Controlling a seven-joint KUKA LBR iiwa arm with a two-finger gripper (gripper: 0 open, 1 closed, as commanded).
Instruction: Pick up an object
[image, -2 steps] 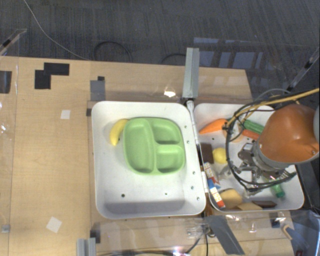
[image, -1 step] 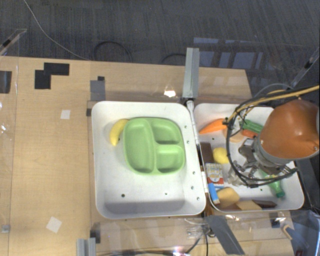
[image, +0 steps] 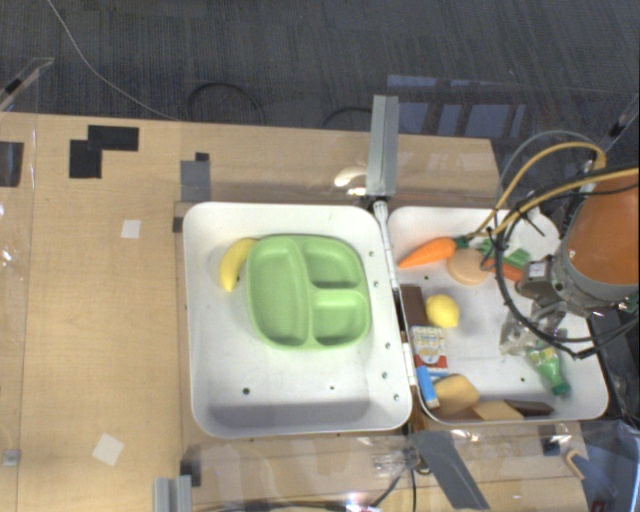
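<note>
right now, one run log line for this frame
arm: over right bin | gripper: near green bottle | grasp: none seen | left bin: green tray, banana

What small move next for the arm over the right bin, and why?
Probably a short descent, centred over the green bottle. The end effector sits in the right bin just left of and above it, with nothing visibly held; the lemon lies farther left.

The arm (image: 600, 240) reaches in from the right edge of the camera view, its orange band uppermost and bulking large; black and yellow cables loop up and over it on the left side. Below the band the grey wrist points downward, ending in the gripper (image: 528, 335), a metallic cluster held low.
</note>
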